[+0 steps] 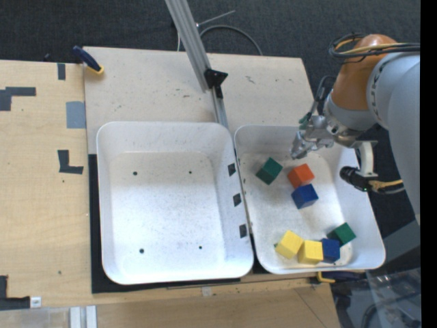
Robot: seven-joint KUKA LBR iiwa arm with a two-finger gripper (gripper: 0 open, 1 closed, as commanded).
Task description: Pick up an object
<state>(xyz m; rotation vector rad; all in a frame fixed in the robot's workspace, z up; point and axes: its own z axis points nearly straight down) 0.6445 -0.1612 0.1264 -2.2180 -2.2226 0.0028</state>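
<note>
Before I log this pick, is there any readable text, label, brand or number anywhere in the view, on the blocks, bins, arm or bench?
None can be read. The blocks, such as the orange block below the gripper, are plain. The right bin has no lettering. Grey tape patches on the bench are blank.

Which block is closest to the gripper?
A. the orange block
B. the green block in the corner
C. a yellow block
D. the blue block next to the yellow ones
A: the gripper sits just above the orange block in the right bin, while the yellow blocks and the blocks beside them lie at the bin's near end.
</note>
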